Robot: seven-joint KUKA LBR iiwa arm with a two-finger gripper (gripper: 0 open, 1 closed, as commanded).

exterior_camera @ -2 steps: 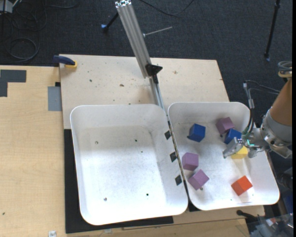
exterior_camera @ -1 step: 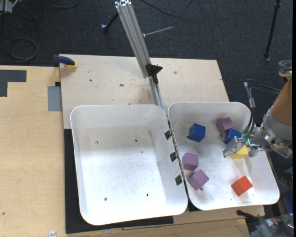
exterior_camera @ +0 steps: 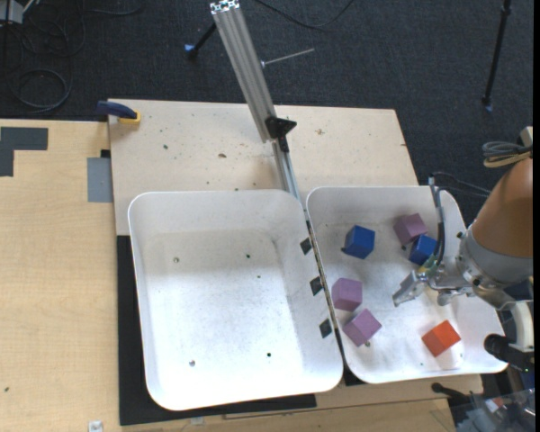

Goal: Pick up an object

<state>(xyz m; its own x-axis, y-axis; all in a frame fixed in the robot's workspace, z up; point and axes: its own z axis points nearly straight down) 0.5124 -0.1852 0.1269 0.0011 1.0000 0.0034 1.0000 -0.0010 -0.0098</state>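
Observation:
Several cubes lie in the right bin (exterior_camera: 378, 196). A blue cube (exterior_camera: 360, 240) sits near its middle, and a purple cube (exterior_camera: 409, 228) touches a second blue cube (exterior_camera: 423, 248) at the back right. Two more purple cubes (exterior_camera: 346, 292) (exterior_camera: 363, 326) lie by the left wall, and an orange cube (exterior_camera: 442, 338) rests at the front right. My gripper (exterior_camera: 424, 295) hangs over the right bin's floor, just in front of the second blue cube and above the orange one. Its fingers are spread open with nothing between them.
The left bin (exterior_camera: 162, 207) stands beside the right one, with small black clips (exterior_camera: 315, 285) along the shared wall. A slanted metal rail (exterior_camera: 252, 75) rises behind the bins. The arm's body (exterior_camera: 508, 223) covers the right bin's right rim.

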